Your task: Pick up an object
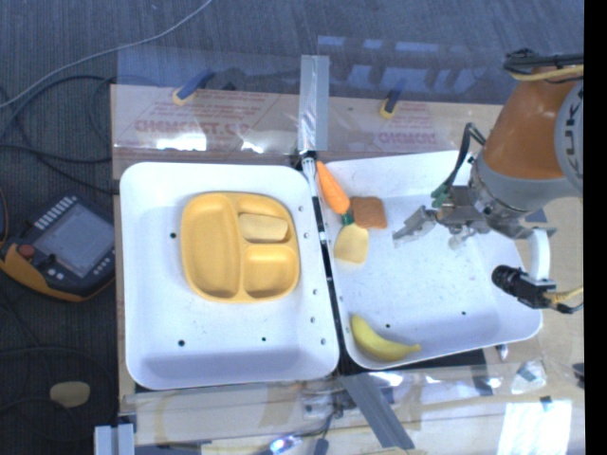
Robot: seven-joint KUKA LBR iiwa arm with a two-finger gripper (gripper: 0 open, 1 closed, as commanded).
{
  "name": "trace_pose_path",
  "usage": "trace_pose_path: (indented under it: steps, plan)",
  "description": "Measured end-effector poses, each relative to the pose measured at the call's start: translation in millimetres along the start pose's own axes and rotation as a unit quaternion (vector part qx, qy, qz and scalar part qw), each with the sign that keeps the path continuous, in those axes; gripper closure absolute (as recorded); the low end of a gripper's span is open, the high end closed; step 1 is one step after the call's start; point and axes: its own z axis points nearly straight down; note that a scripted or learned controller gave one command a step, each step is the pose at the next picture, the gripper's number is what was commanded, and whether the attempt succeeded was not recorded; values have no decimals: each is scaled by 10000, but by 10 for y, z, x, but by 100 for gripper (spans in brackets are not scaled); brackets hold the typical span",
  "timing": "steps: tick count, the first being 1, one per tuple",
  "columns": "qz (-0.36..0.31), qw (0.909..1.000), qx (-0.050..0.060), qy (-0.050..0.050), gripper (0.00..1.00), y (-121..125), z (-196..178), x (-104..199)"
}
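Observation:
The right bin [446, 301] holds an orange carrot [332, 189] at its far left corner. A brown bread-like block [369, 212] lies beside the carrot, and a pale yellow block [351, 245] sits just below them. A yellow banana [382, 340] lies by the near wall. My gripper [434, 232] hangs over the bin's middle right, a little to the right of the brown block. It is open, with nothing between its fingers [411, 227].
The left bin [152, 339] carries a yellow divided plate [239, 245] with a tan piece [263, 227] in its upper right compartment. A black fitting [515, 283] sits at the right bin's right rim. A metal divider [313, 102] stands behind the bins.

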Motion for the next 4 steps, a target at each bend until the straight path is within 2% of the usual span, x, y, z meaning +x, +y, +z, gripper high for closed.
trace_pose_path:
  steps: [1, 2, 3, 4]
  plan:
    - [-15, 10000, 33, 12, 100, 9, -51, 9]
    - [-16, 10000, 34, 12, 0, 9, -51, 10]
    - [-33, 10000, 65, 27, 100, 20, -100, 22]
    - [-1167, 9932, -5, -8, 100, -76, 76, 323]
